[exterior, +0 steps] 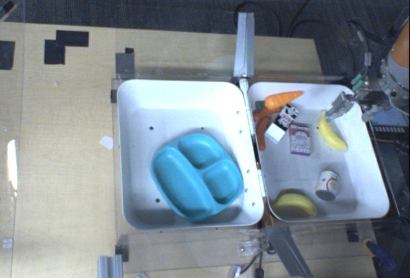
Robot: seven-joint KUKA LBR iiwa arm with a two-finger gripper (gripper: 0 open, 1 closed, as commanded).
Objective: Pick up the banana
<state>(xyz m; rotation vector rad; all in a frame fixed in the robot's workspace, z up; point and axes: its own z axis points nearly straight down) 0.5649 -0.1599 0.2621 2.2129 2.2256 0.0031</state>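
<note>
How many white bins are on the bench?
2. The left bin holds a blue plate. The right bin holds the banana, a carrot and other small things.

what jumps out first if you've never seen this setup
The big blue divided tray in the left bin grabs the eye first. Next comes the right bin's clutter: an orange carrot at the far edge and the yellow banana, with the gripper just above it.
</note>
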